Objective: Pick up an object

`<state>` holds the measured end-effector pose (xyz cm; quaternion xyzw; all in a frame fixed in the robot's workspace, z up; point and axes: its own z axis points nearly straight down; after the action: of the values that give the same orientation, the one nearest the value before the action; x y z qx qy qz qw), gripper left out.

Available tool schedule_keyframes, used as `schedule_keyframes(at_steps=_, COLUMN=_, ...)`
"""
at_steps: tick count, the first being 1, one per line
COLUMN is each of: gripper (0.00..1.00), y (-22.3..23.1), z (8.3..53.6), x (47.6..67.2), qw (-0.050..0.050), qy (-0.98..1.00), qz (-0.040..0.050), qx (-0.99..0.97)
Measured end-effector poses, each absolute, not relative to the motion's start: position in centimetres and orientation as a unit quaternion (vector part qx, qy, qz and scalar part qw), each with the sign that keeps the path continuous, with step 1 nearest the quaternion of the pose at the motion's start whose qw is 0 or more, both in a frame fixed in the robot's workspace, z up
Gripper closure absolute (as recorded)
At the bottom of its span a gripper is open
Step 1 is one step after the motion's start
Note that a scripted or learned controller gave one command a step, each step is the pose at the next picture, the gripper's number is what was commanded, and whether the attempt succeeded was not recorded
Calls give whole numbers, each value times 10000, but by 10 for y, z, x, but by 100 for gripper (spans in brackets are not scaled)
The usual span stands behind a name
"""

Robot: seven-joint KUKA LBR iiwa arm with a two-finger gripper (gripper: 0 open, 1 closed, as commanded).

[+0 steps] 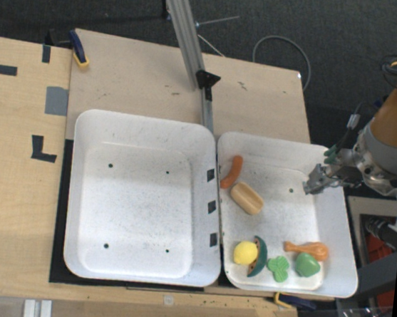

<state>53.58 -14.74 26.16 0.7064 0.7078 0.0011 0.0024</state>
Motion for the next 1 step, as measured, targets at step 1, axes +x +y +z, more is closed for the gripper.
schedule_keyframes(at_steps=1, gripper=100, y=-102, z=254, x=538, qw=-9, qy=7089, qz=-3, qx=7053)
